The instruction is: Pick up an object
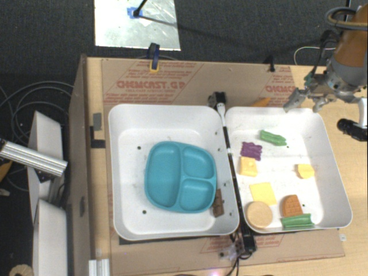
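Note:
The right bin (pixel 333 154) holds several toy food pieces: a green pickle (pixel 272 137), a purple piece (pixel 250 150), a yellow cube (pixel 248 166), a small yellow chunk (pixel 305 171), a flat yellow square (pixel 262 192), an orange biscuit (pixel 291 204), a round beige disc (pixel 259 214) and a green bar (pixel 296 222). My gripper (pixel 306 99) hangs over the bin's far edge, at the upper right. Its fingers are spread open with nothing between them. The pickle, the nearest piece, lies well below and left of it.
The left bin (pixel 129 154) carries a teal divided plate (pixel 181 176), and a small brown piece (pixel 218 203) lies by the wall between the bins. Cardboard (pixel 172 82) backs the bins, and black cables (pixel 29 105) lie off the bench's left side.

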